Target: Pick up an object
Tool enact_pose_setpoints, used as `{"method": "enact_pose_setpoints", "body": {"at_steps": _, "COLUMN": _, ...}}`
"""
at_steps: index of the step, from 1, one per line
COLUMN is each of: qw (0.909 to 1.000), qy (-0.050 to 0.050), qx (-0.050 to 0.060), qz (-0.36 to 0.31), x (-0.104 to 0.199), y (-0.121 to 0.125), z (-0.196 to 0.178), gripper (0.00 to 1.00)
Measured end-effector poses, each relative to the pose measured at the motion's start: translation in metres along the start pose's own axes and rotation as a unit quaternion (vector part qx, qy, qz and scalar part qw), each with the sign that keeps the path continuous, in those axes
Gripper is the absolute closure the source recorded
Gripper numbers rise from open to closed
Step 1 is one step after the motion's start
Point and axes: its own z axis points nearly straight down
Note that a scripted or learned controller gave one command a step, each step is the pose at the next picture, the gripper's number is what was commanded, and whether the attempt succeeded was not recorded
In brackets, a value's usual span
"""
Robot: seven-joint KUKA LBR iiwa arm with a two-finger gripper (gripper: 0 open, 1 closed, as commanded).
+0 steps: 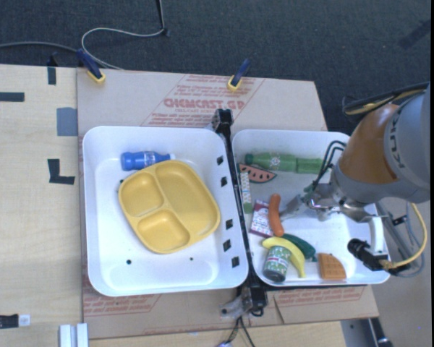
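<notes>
Camera view shows the arm (pixel 380 154) bent low over the right bin (pixel 289 137), pincer (pixel 304 202) state unclear.

The grey arm (pixel 409 150) enters from the right edge of the frame at mid-height, its orange band (pixel 365 147) angled toward the centre. Below the band the wrist bends down and leftward, ending in the gripper (pixel 304 201), low at right of centre.

arm (pixel 380 157) over right bin (pixel 340 139) | gripper (pixel 298 204) beside hot dog (pixel 275 215) (not touching) | yellow tray (pixel 168 205) in left bin (pixel 94 194)
</notes>
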Motion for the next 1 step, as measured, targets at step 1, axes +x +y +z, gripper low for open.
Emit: {"method": "enact_pose_setpoints", "body": {"at_steps": 1, "qw": 1.0, "qy": -0.001, "qx": -0.001, "qz": 0.0, "x": 0.0414, "y": 0.0086, "z": 0.0, "gripper": 0.0}}
